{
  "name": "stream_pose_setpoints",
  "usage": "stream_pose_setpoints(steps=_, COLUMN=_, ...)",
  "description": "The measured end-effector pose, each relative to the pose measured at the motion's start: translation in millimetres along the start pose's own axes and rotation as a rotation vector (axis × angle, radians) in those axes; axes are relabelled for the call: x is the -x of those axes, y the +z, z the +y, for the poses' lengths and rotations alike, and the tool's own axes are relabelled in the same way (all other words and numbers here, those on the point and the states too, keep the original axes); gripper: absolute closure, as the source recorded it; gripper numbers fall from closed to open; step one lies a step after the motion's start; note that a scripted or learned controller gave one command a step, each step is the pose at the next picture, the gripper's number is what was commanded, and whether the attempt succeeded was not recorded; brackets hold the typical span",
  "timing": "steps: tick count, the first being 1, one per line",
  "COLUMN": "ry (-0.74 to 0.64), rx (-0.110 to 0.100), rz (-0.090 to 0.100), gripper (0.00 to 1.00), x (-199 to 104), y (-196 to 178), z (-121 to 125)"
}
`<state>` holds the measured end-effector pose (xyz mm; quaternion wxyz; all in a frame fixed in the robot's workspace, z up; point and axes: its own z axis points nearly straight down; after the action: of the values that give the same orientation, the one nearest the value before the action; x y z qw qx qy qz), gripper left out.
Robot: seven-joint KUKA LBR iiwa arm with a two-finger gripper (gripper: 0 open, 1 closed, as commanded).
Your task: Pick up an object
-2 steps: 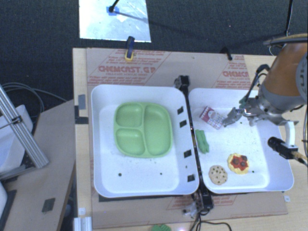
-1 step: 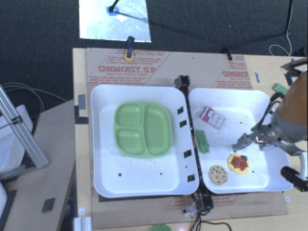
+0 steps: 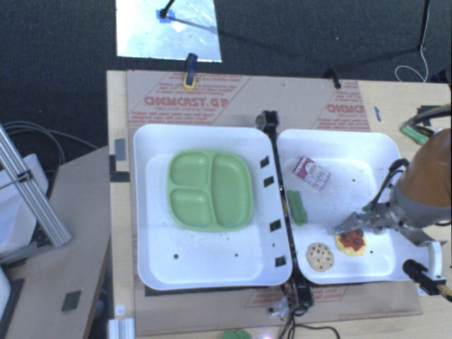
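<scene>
So the likely target is the pizza point(image 3: 352, 243), a small round red-and-yellow toy slice sitting low in the right bin point(image 3: 367, 147), toward its 5 o'clock corner. The gripper point(image 3: 357, 224) hangs right over it, touching or nearly so at the pizza's 12 o'clock edge, so the pizza lies just toward 6 o'clock from the claw. It's roundish, no real long axis to line up with. Can't tell if the claw is apart or together (the tips are a dark blur from this angle), and nothing visibly sits between them, so I wouldn't call it grabbed.

Count in that bin: one pizza, one cookie point(image 3: 320, 257) at its 8 o'clock, one green block point(image 3: 296, 207) by the divider, one red-white packet point(image 3: 311, 172) up at 11 o'clock. The left bin point(image 3: 155, 260) holds one green tray point(image 3: 210, 190).
</scene>
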<state>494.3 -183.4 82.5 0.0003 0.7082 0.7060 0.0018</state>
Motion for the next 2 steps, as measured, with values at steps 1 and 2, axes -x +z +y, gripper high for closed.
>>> stream_pose_setpoints(steps=1, ry=-0.004, rx=0.008, rz=-0.004, gripper=1.0, x=-0.4, y=-16.1, z=3.1)
stream_pose_setpoints(steps=2, ry=-0.004, rx=0.007, rz=-0.003, gripper=0.0, x=-0.5, y=-15.4, z=2.8)
